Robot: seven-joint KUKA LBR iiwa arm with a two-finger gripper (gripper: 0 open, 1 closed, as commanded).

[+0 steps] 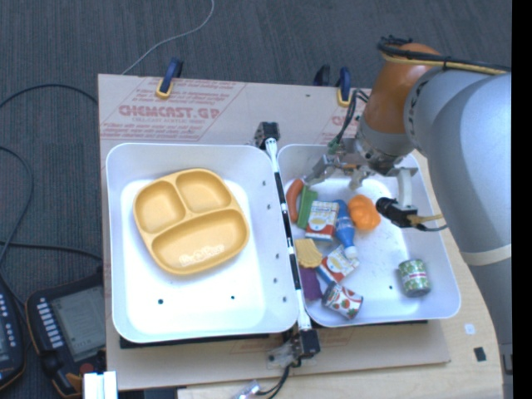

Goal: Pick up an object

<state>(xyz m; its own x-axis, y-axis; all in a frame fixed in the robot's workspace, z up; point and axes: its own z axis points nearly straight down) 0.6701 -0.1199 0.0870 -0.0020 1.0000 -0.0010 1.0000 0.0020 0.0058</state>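
My gripper [342, 171] hangs over the back of the right bin [440, 302], open, with nothing between its fingers. Just in front of it lies a pile of small objects. Among them are a green and white packet [318, 214], an orange ball [363, 212] and a blue bottle [345, 233]. An orange-red piece [293, 199] lies against the bin's left wall. Nearer the front are a yellow piece [307, 253], a purple piece [309, 283], a red and white can [342, 301] and a green can [413, 276].
The left bin [125, 306] holds a yellow divided plate [191, 219]. A black clamp [268, 131] sits at the back of the rail between the bins. The grey arm [461, 148] covers the right bin's back right corner.
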